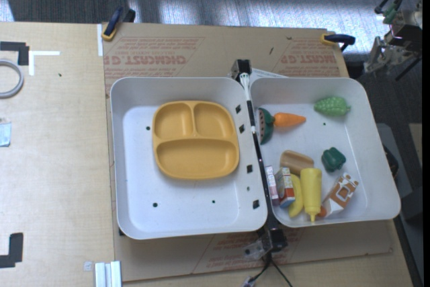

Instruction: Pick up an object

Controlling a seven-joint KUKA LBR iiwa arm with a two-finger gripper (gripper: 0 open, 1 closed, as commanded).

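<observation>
The left bin [134, 212] holds a yellow divided plate [196, 140] near its middle. The right bin [368, 138] holds the toy food. A carrot [289, 120] and a light green bumpy toy [332, 105] lie by its far edge. A dark green toy [333, 158] sits toward the right side. A brown roll [296, 160], a yellow bottle [311, 190], a banana [294, 203] and an orange-and-white carton [341, 193] crowd the near edge.
</observation>
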